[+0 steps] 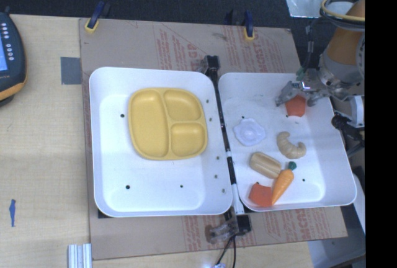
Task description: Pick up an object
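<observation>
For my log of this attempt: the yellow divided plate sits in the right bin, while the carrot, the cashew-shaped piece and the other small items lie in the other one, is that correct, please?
Not quite. The camera view shows the yellow divided plate in the left bin. The carrot, the cashew-shaped piece and the other small items lie in the right bin.

Grey arm (345, 49), orange band, metal hand (301, 92)

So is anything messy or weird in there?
Not really. The yellow plate sits flat in the left bin. The carrot leans on a red piece in the right bin, a bit jumbled but nothing spilled.
</observation>
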